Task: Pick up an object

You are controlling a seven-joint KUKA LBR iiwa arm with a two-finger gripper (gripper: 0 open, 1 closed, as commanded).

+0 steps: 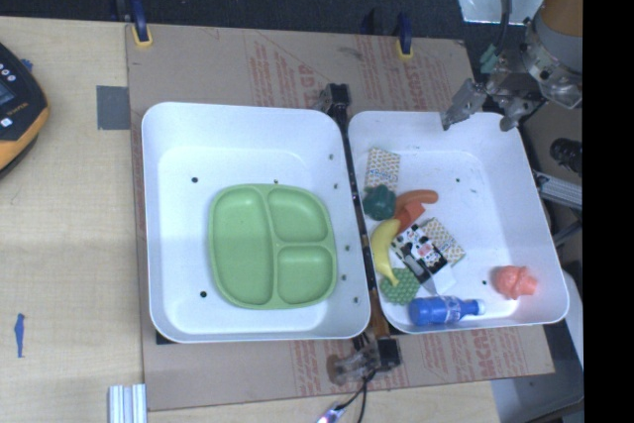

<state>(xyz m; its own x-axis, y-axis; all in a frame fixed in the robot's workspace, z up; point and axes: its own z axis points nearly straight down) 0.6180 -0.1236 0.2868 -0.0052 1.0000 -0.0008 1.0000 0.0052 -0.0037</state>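
My gripper (483, 111) hangs over the far rim of the right bin (515, 213), its two dark fingers spread apart with nothing between them. Below it in that bin lie a patterned packet (382, 167), a dark green lump (378, 203), an orange carrot-like piece (415, 203), a yellow banana (384, 247), a black-and-white spotted box (427, 248), a green spotted piece (400, 288), a blue bottle (442, 311) and a pink toy (514, 281). All of these sit well in front of the gripper.
The left bin (168, 213) holds a light green divided plate (271, 246). A yellow-and-black device (15, 114) lies at the bench's left edge. Blue clamps (140, 23) grip the cardboard sheet at the back.
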